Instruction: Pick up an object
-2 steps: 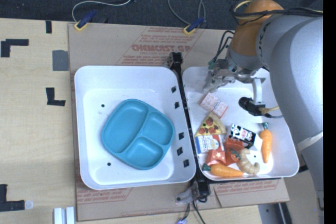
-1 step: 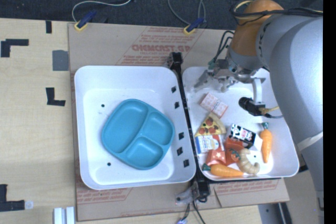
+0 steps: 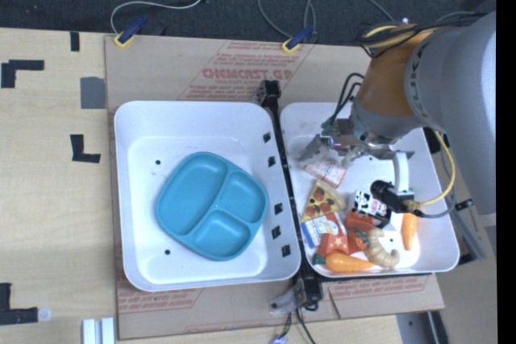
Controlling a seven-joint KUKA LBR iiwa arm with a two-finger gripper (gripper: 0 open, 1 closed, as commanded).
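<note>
Grey arm with orange band reached over the right bin; its jaws (spread unclear, partly hidden by the wrist) hung just above a clear crinkled packet. Toy carrots, a cow figure lay nearer. Left bin held a glossy blue divided plate.

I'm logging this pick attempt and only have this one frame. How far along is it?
Done: the arm has reached into the right bin, and the gripper sits low over a small packet near the bin's upper left.
In hand: nothing visibly lifted.
Left: the grasp and lift; the carrots, the cow figure and the other toys lie in the bin. The blue divided plate lies in the left bin.
</note>
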